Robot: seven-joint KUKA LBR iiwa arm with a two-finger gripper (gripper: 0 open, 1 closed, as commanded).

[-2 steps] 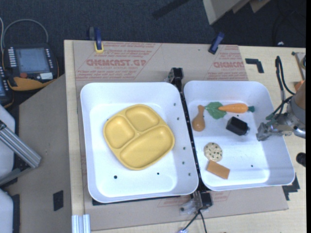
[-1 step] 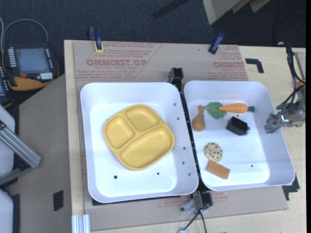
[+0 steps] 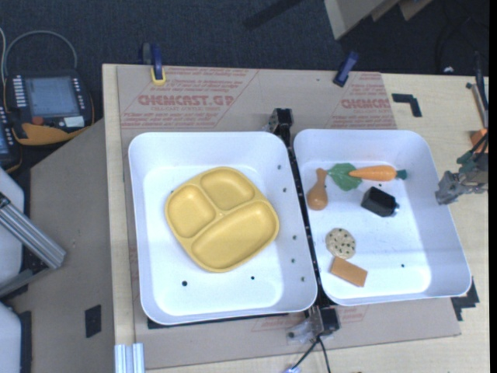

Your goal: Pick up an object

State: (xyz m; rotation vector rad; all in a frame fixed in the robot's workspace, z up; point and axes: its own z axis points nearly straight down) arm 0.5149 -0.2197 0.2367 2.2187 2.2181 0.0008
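Observation:
The right bin (image 3: 435,278) holds several small toys. An orange carrot (image 3: 374,173) with a green leafy top lies near the back, and a tan drumstick (image 3: 318,191) is at its left. A black block (image 3: 380,201) sits just below the carrot. Nearer the front lie a speckled cookie (image 3: 340,242) and an orange-brown slab (image 3: 348,271). My gripper (image 3: 450,187) is a small grey shape over the bin's right rim, to the right of the black block and apart from every toy.
The left bin (image 3: 155,286) holds a yellow divided plate (image 3: 223,217). A black clamp (image 3: 281,120) sits at the back between the bins. Blue clips (image 3: 344,69) pin the cardboard under them. A pendant screen (image 3: 48,99) lies off the bench at left.

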